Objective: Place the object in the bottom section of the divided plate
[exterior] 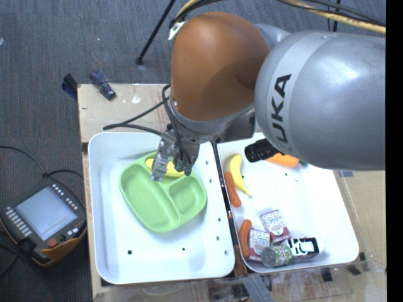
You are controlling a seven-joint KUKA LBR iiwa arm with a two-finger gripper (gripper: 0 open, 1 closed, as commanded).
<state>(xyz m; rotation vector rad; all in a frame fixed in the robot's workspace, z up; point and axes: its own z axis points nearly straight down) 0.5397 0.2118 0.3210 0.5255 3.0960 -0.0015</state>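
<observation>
A green divided plate [157, 209] lies slantwise in the left bin [113, 257]. It has one long section on the left and two smaller ones on the right. A yellow object [153, 164] rests at the plate's upper rim, over the top section. My gripper [172, 163] hangs directly over it, open, with one finger on each side of the yellow object. The arm's orange band and grey body hide the bench behind.
The right bin [327, 200] holds a banana [237, 170], an orange sausage [233, 192], an orange piece [284, 161], a red sausage [245, 234], two snack packets [272, 221], a can [276, 256] and a black-and-white item [305, 246]. A teach pendant [41, 219] lies left of the bench.
</observation>
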